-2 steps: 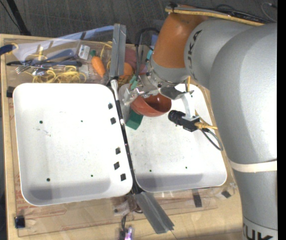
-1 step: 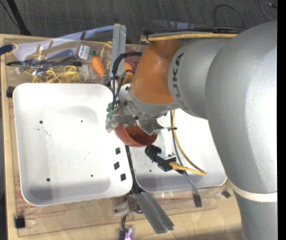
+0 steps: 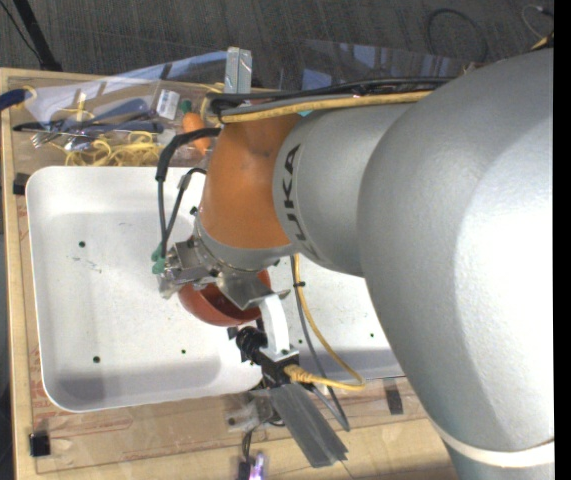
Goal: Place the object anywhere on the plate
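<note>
A red rounded thing (image 3: 208, 308), perhaps the plate, peeks out from under the wrist at the right side of the left white bin (image 3: 85, 308). Most of it is hidden by the arm. My gripper (image 3: 173, 271) hangs just above the red thing's left edge, below the orange band (image 3: 245, 188). I cannot make out any separate object under it or in it.
The big grey arm covers the right half of the view and most of the right bin (image 3: 350, 313). Behind the left bin lies a pile of plastic bags, yellow cords and tools (image 3: 115, 128). The wooden bench edge (image 3: 145, 423) runs along the front.
</note>
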Tool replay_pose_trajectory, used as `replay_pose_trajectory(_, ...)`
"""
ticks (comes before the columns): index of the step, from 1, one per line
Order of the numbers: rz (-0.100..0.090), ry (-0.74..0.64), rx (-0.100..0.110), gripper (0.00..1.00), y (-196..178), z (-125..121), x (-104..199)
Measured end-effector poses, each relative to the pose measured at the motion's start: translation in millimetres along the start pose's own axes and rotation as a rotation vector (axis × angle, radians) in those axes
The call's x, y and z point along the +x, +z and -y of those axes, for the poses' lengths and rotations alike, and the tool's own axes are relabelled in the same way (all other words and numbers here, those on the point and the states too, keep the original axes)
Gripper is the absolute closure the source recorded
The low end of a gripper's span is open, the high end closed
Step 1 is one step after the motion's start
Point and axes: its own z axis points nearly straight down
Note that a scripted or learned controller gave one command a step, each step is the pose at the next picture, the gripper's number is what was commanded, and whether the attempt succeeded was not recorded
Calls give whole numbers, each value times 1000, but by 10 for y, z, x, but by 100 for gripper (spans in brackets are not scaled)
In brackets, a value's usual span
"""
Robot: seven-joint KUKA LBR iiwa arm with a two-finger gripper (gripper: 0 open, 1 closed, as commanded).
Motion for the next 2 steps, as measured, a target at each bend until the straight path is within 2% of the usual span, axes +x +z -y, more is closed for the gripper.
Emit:
replay_pose_trajectory(1,-1,27,0,100,-200,-245,-513)
replay_pose_trajectory(2,0,8,1,100,-155,-177,161)
